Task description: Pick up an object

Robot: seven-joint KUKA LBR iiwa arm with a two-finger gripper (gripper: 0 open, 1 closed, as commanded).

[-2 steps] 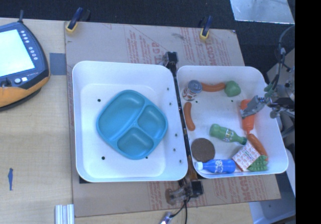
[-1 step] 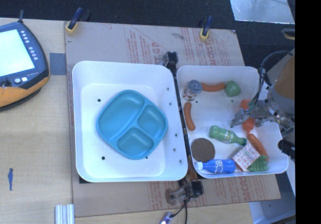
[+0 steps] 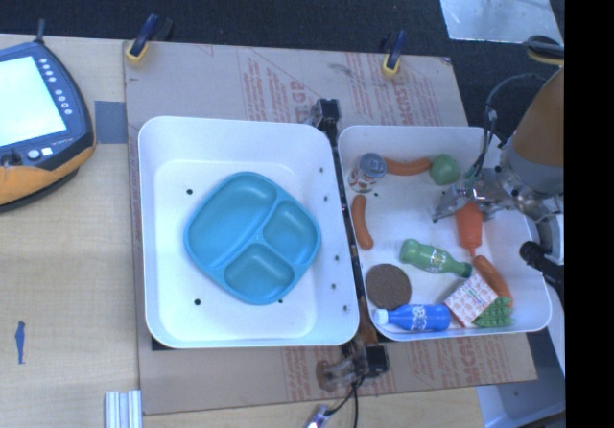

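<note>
My gripper (image 3: 472, 205) is low over the right part of the right bin (image 3: 537, 321), reaching in from the right. Its fingers are spread open, one tip towards the left (image 3: 441, 211) and one towards the right. An orange carrot-like piece (image 3: 469, 228) lies just under and in front of the gripper, its upper end between the spread fingers, not clamped. A green bottle (image 3: 434, 258) lies left of it. An orange sausage (image 3: 492, 275), a small carton (image 3: 470, 299) and a green brick (image 3: 494, 317) lie nearer the front.
The right bin also holds a small can (image 3: 371, 167), a carrot with a green top (image 3: 422, 167), a sausage (image 3: 361, 222), a brown disc (image 3: 388, 285) and a blue-and-white bottle (image 3: 415, 318). The left bin (image 3: 158, 225) holds a blue divided plate (image 3: 252, 237). A tablet (image 3: 34, 114) lies far left.
</note>
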